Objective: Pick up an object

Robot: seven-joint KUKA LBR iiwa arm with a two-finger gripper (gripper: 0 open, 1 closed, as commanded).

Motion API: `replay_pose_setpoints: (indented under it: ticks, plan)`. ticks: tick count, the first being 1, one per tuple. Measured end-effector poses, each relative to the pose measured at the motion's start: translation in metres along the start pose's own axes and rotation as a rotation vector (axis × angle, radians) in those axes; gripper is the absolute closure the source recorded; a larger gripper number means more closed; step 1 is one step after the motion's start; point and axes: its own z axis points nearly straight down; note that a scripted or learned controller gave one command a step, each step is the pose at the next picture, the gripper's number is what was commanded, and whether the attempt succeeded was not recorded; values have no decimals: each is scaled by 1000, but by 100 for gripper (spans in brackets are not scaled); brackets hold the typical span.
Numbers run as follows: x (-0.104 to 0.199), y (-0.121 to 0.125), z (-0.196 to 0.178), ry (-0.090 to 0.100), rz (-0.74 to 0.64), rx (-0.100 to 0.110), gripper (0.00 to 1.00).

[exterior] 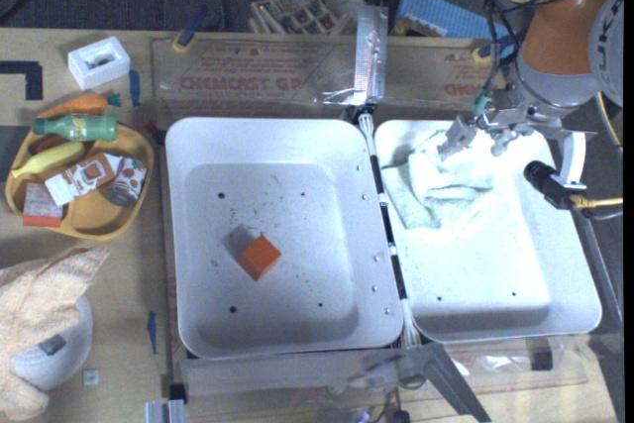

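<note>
White crumpled cloth [443,181] sits in the right bin [515,307], under the gripper [477,130]; can't tell its grip state. Descend straight onto the thickest fold, pinch deep before lifting.

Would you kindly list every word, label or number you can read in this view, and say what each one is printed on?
"CHEMCAST GP", faint red print: on the clear sheet behind the left bin.
"UK", cut off at the frame edge: on the arm, beside its orange band.
Too small or blurred to read: the print on the packets in the yellow bowl, and the label on the small white box.
</note>
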Motion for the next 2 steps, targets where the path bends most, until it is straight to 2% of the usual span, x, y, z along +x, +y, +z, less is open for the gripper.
replay_pose_setpoints:
  ticks: [1, 2]
  plan:
    - [-12, -31, 68, 0, -23, -1, 0]
    - [14, 12, 98, -6, -106, -13, 0]
